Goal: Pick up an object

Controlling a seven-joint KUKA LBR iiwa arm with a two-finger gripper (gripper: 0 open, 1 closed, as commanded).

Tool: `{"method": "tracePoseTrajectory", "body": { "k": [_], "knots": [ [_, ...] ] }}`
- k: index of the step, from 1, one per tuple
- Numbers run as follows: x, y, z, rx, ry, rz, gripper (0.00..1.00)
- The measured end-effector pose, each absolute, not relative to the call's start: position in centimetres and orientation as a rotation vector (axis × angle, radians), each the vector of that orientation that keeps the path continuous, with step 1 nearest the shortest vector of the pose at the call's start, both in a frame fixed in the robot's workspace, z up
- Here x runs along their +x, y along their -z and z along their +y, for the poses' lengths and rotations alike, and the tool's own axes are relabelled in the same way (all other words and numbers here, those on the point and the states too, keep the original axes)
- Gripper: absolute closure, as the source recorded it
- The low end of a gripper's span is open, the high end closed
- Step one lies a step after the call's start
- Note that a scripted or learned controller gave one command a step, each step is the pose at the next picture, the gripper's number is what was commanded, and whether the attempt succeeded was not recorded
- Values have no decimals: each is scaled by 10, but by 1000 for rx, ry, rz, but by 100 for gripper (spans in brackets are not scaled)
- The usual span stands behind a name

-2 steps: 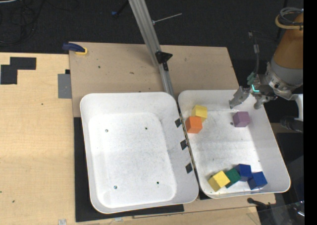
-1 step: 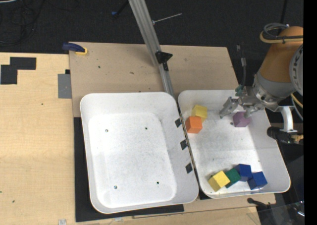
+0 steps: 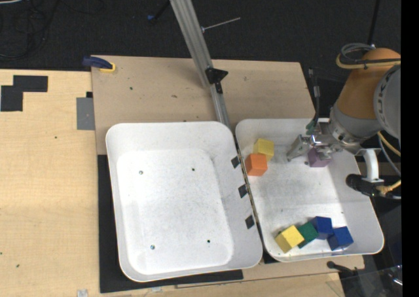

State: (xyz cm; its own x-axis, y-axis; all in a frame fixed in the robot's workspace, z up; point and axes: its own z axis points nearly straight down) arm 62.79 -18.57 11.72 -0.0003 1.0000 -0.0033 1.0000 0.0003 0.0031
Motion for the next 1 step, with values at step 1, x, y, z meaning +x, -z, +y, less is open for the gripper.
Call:
{"method": "tracePoseTrajectory", "body": {
  "k": [1],
  "knots": [
    [633, -119, -185, 2208, -16, 2211, 0]
  ]
}}
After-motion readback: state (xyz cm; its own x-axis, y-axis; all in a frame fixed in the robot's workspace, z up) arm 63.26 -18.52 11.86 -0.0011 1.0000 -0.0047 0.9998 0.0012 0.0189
